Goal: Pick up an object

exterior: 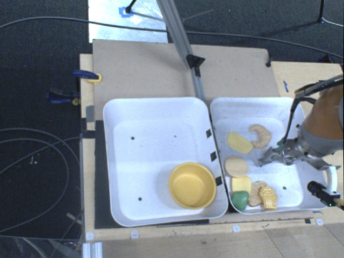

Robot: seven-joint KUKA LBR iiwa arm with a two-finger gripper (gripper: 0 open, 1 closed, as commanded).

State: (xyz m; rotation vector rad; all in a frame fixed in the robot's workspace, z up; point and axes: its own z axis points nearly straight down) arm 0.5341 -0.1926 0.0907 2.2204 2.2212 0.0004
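The right white bin (279, 107) holds several toy foods: a tan croissant (261, 135), a pale yellow piece (239, 142), a round beige disc (236, 166), a yellow block (241, 184), a green piece (240, 200), and a yellow ridged piece (268, 198) beside a tan one (256, 191). My gripper (270, 156) hangs over the middle of this bin, just right of the disc and below the croissant. It looks open, with nothing between its fingers. The grey arm with its orange band (325, 117) covers the bin's right side.
The left white bin (134, 117) holds a yellow bowl (192, 185) at its front right. A grey pole (180, 31) slants down to the gap between the bins. Blue and yellow clamps (80, 85) sit at the bench's left edge.
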